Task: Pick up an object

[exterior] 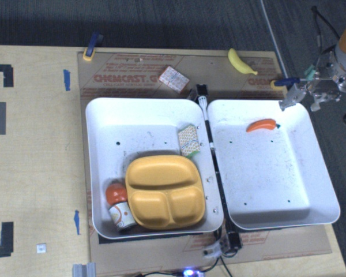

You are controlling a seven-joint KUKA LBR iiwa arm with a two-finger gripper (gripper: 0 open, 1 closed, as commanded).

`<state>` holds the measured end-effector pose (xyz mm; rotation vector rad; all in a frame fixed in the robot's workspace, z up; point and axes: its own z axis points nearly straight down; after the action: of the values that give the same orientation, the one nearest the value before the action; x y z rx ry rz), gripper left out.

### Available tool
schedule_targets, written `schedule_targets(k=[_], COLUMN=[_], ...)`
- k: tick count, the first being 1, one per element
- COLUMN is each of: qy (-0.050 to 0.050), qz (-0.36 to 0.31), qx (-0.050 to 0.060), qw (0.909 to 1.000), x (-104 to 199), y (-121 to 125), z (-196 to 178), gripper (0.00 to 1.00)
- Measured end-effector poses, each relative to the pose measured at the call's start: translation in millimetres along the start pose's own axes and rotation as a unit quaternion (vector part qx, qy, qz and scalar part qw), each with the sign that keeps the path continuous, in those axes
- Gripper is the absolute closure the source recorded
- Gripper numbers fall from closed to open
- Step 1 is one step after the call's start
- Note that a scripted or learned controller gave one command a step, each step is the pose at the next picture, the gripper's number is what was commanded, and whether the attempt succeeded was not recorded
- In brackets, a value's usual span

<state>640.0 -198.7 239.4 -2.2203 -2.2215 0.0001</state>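
Light wood table (34,154) carries a brown cardboard sheet (132,77); on it two white bins, left (98,154) and right (311,178), touching, plus a banana (241,62) and small packet (173,79).

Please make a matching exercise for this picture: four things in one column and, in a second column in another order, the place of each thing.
Things:
1. banana
2. orange carrot
3. yellow divided tray
4. blue clamp

Places:
A. in the left bin
B. on the cardboard behind the right bin
C. at the far left corner of the cardboard
D. in the right bin, near its far wall

Pairs: 1-B, 2-D, 3-A, 4-C
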Motion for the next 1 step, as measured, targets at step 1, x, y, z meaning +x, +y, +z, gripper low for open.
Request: schedule_targets(k=[1], qy=[0.000], qz=[-0.001], qx=[-0.002], qw=[1.0000], x=[41.4], y=[27.8], z=[153.3], gripper=[0.00])
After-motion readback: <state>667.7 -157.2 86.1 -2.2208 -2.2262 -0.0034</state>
